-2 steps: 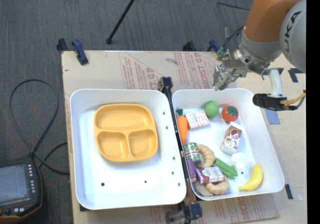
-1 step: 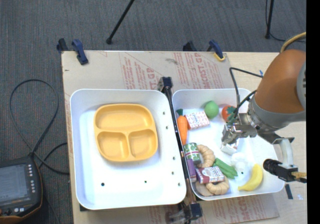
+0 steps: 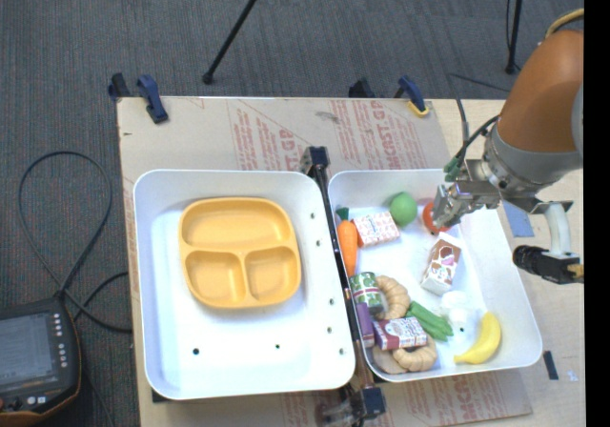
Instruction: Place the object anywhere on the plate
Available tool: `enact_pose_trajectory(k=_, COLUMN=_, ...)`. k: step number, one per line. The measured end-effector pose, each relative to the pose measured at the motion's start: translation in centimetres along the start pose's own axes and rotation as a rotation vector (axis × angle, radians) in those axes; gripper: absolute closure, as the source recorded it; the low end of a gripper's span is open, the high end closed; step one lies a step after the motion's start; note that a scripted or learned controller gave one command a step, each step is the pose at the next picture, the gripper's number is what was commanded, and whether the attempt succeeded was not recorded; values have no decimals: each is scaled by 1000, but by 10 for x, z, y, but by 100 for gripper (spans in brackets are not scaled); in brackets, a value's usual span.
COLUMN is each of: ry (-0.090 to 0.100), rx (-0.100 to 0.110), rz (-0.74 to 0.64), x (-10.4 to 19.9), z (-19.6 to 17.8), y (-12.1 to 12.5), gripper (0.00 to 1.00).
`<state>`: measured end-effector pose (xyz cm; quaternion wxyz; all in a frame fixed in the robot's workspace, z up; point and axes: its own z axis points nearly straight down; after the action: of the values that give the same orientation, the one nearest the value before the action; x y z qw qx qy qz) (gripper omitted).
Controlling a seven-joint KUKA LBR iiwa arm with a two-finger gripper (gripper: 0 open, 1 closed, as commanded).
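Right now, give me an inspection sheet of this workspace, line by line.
Surface: cardboard-topped bench held by blue clamps, bearing two white bins.
Job's things: yellow divided plate in the left bin, nothing on it.
Clutter: right bin holds toy food: carrot, green ball, small cartons, banana, pastries.
Grippers: tool low over the right bin's far side, by a red item; finger state unclear.
Cables: black cable looping on the carpet, left.
Surroundings: grey carpet, tripod legs, handheld pendant.
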<state>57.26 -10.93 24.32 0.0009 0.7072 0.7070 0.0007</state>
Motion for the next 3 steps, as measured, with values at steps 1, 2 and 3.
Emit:
enact_pose_trajectory(k=1, ry=2, rx=1, rz=-2, x=87, z=-18, y=-8, gripper=100)
enact_pose_trajectory(k=2, ry=-1, rx=-1, rz=0, x=41, z=-60, y=8, gripper=100)
enact_pose_trajectory(k=3, ry=-1, rx=2, rz=0, x=-1, z=-52, y=8, gripper=100)
